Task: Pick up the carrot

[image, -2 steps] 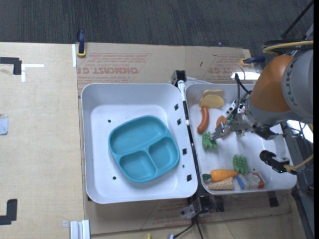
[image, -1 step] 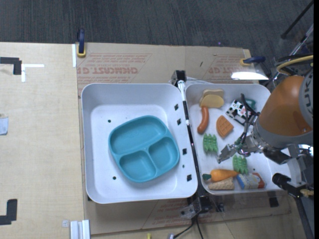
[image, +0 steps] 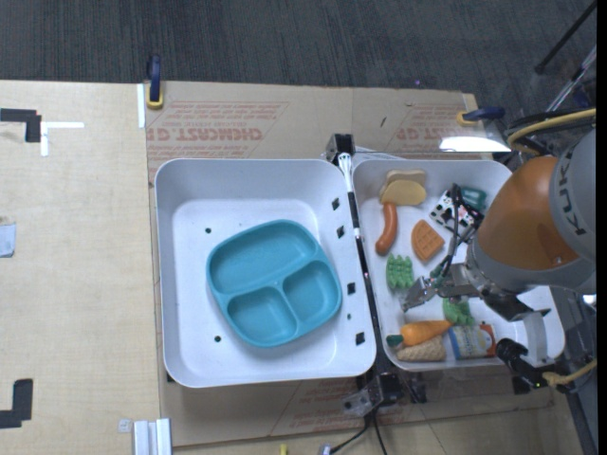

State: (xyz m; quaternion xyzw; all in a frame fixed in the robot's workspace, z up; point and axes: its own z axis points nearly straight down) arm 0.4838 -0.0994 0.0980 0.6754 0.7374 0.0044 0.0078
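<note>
Crowding the near rim of the right bin (image: 493,366), the carrot (image: 424,331) is lying just below the claw (image: 418,297), an ice-cream cone (image: 423,351) touching it. Whether the claw is spread, I cannot tell. Green block (image: 399,272), waffle (image: 427,241) and sausage (image: 385,227) are sitting beyond.
</note>
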